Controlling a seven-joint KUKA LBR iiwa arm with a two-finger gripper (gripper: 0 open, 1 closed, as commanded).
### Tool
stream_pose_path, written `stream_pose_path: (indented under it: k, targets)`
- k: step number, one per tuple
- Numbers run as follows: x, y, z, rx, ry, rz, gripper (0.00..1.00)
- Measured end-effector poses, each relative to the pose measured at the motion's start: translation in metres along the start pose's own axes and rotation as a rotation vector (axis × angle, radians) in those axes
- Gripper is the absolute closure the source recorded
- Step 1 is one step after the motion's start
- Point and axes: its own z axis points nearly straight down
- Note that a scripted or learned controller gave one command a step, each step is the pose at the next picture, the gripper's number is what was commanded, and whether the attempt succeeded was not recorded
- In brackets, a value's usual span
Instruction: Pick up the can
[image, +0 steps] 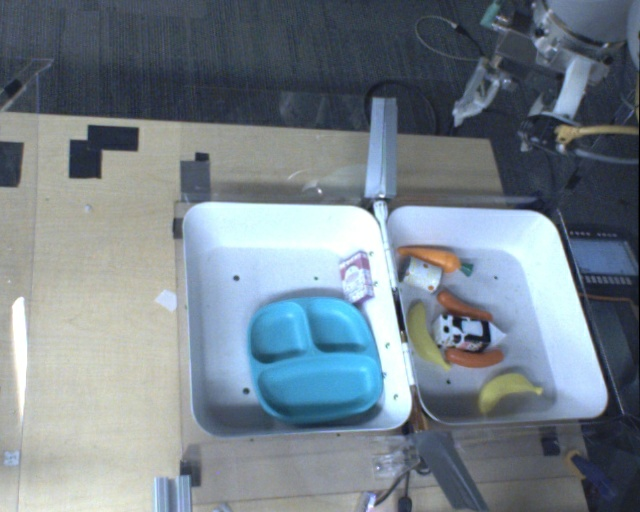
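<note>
Camera view: looking down at a slant on the bench (90, 300) and its two white bins.
Arm: at the top right, beyond the far edge of the bench and well clear of both bins.
Gripper (472, 100): hangs over the dark floor behind the right bin; too small and blurred to tell whether it is open or closed, and nothing is seen in it.
Can (458, 331): the black-and-white printed piece, as far as can be made out, lying near the middle of the right bin (560, 300).
Around the can: an orange carrot-like piece (463, 305) just behind it, another (473, 357) touching its near side, and a yellow banana (424, 336) just to its left by the divider.
Rest of right bin: a second banana (508, 390) near the front wall; a carrot with a green tip (432, 258) and a small white cup-like piece (422, 275) at the back left.
Left bin (215, 330): a blue compartment tray (314, 358) towards the front right, and a small red-and-white packet (356, 276) by the divider.
</note>
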Motion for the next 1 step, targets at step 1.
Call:
stream_pose_path:
  k: [1]
  targets:
    - [-0.0116, 0.0042, 0.1287, 0.004, -0.001, 0.013, 0.00]
